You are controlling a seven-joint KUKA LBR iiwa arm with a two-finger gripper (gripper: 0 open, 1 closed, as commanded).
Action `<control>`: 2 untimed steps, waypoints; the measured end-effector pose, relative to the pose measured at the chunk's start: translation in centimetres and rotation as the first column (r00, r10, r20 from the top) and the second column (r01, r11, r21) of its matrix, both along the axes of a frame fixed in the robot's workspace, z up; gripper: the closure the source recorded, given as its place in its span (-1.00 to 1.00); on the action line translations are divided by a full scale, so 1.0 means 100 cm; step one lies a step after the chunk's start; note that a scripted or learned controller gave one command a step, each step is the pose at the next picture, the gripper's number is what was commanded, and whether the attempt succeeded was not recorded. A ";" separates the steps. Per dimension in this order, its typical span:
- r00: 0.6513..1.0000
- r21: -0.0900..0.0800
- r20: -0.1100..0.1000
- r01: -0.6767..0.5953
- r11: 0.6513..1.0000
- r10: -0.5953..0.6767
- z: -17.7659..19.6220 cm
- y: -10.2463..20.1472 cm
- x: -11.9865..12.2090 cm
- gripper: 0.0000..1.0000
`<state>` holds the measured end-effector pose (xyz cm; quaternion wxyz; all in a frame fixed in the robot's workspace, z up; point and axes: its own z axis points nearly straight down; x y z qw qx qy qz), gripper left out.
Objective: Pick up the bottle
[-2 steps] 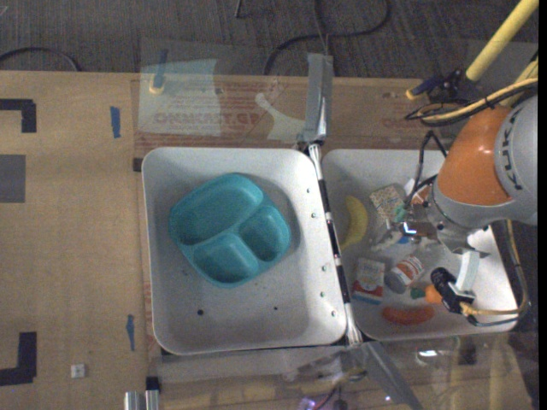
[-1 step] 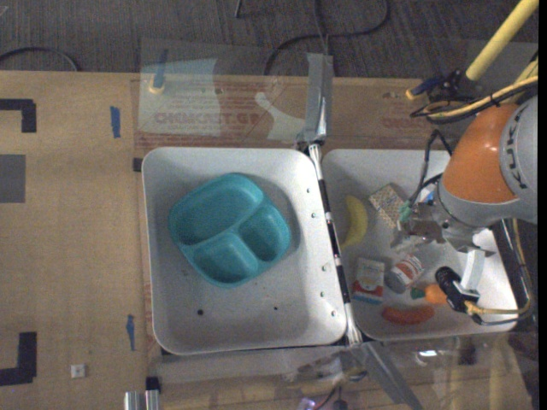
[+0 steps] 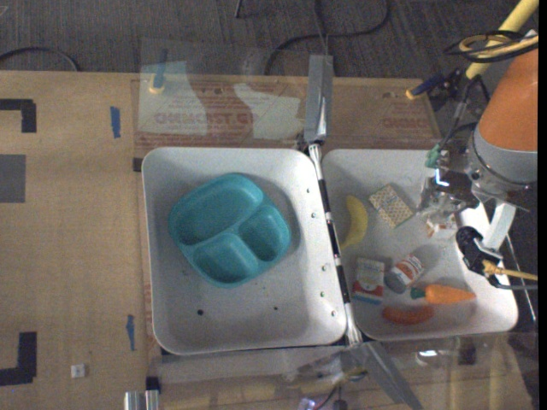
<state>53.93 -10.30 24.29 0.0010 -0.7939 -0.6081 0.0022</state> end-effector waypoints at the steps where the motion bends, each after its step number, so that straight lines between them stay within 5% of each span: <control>1: 0.958 0.000 0.003 -0.287 0.958 0.287 0.050 -0.049 -0.029 1.00; 2: 0.997 0.003 -0.002 -0.075 0.997 0.075 -0.024 -0.122 -0.055 1.00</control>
